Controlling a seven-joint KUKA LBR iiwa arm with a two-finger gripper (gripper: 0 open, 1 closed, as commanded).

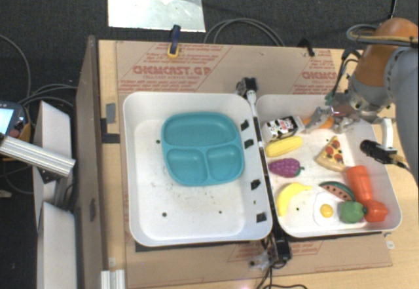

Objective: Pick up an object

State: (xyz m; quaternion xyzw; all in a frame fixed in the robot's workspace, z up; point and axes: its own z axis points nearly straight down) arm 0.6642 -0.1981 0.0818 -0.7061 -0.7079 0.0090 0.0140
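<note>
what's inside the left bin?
The left bin holds a teal divided tray with three compartments, lying flat near the middle. Some small dark specks sit on the bin floor around it. Whatever lies under the tray is covered.

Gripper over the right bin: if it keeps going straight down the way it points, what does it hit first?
The gripper hangs over the far end of the right bin. Straight down it probably meets bare bin floor between the black-and-white toy and the pizza slice. Depth is hard to judge from this slanted view.
</note>
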